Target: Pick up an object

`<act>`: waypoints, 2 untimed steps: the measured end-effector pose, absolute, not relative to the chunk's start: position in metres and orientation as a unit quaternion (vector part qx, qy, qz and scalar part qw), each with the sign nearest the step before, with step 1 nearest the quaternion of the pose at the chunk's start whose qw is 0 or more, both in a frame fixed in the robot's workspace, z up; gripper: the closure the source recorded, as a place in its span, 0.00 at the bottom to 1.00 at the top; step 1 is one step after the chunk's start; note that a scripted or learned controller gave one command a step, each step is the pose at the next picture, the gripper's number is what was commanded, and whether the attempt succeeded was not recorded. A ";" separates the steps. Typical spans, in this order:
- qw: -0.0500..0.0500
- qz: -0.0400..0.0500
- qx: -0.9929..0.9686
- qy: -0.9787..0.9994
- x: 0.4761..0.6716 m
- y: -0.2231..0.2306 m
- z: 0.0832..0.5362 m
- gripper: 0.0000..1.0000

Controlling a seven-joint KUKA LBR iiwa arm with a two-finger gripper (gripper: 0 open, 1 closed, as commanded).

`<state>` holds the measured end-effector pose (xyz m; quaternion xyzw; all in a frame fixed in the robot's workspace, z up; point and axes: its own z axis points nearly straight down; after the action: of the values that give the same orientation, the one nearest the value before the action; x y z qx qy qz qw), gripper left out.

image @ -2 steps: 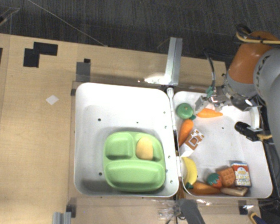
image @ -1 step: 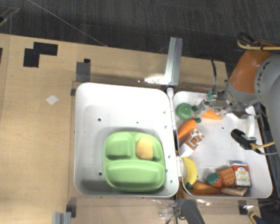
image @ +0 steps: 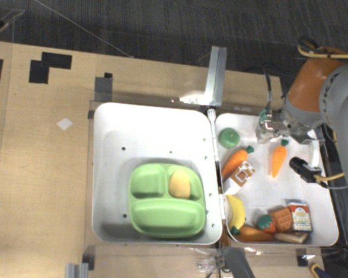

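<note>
My gripper [image: 272, 129] hangs over the far edge of the right bin [image: 327, 202], at the end of the grey arm with its orange band [image: 311, 85]. Just in front of it lies a small carrot [image: 277, 160], pointing toward me. To its left are a green round lid [image: 228, 136] and a larger carrot [image: 236, 160] lying at a slant. Nothing shows in the gripper's grasp.
A small brown-and-white box [image: 243, 174], a banana [image: 236, 211], another carrot [image: 253, 234], an orange cracker [image: 281, 217] and a juice box [image: 301, 217] fill the right bin's near half. The left bin [image: 110, 160] holds a green divided plate [image: 165, 215] with a yellow fruit [image: 181, 183].
</note>
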<state>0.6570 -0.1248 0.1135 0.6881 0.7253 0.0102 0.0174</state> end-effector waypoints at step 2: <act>0.020 0.012 0.686 0.727 0.659 -0.124 0.126 0.00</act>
<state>0.6592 -0.1236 0.1262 0.6859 0.7274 0.0119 0.0201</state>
